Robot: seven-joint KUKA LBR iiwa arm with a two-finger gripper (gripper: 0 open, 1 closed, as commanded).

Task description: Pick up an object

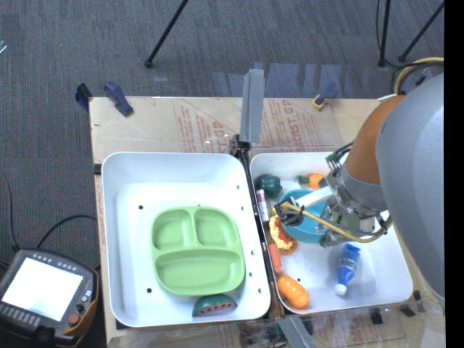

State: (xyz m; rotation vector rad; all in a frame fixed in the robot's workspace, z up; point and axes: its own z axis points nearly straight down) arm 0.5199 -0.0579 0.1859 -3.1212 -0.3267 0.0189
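My gripper (328,222) hangs low in the right bin (395,285), right over a blue bowl (308,232) near the bin's middle. Around the bowl lie a dark green object (269,185) at the back left, a small orange piece (316,180) at the back, a yellow and red toy (281,238) against the bowl's left side, an orange fruit-like piece (293,290) at the front, and a blue bottle (347,265) with a white cap to the front right. The wrist hides part of the bowl.
The left bin (119,194) holds a green divided plate (197,251) and a watermelon-slice toy (214,306) at its front edge. A thin pink and red pen (261,201) lies along the right bin's left wall. A grey post (252,111) stands behind the bins.
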